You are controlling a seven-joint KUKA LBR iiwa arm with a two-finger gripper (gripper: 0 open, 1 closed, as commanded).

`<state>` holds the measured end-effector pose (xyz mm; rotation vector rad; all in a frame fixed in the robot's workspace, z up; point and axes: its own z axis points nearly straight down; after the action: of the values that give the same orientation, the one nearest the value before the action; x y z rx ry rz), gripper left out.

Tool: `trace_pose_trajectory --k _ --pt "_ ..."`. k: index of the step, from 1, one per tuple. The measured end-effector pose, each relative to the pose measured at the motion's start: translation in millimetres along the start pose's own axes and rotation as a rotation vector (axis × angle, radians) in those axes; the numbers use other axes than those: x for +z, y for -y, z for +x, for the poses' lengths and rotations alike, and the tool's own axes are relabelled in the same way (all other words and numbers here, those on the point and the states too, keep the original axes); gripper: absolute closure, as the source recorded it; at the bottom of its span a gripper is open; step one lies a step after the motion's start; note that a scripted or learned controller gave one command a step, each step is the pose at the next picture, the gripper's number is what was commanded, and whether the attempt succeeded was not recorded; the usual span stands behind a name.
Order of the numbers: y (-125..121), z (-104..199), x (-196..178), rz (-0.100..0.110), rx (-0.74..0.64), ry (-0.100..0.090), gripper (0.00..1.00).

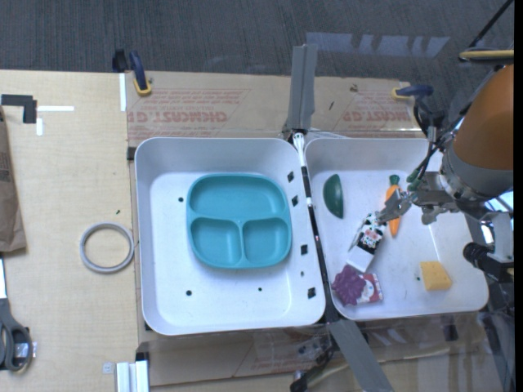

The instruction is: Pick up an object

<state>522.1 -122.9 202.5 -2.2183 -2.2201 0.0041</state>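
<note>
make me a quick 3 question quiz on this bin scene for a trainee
1. True or false: the teal divided plate lies in the left bin.
2. Which item lies nearest the right bin's front right corner? A) green leaf-shaped piece B) yellow sponge-like block C) toy carrot
3. Fill in: the grey tape ring lies on the bench, ____ of the left bin.

Key
1. True.
2. B.
3. Left; it sits outside both bins.
</note>
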Motion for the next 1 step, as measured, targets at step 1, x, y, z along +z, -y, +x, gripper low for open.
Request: trace_pose_trajectory --k 1 --pt "-22.5 -38.2 88.0 -0.023 -0.237 0.006 0.0"
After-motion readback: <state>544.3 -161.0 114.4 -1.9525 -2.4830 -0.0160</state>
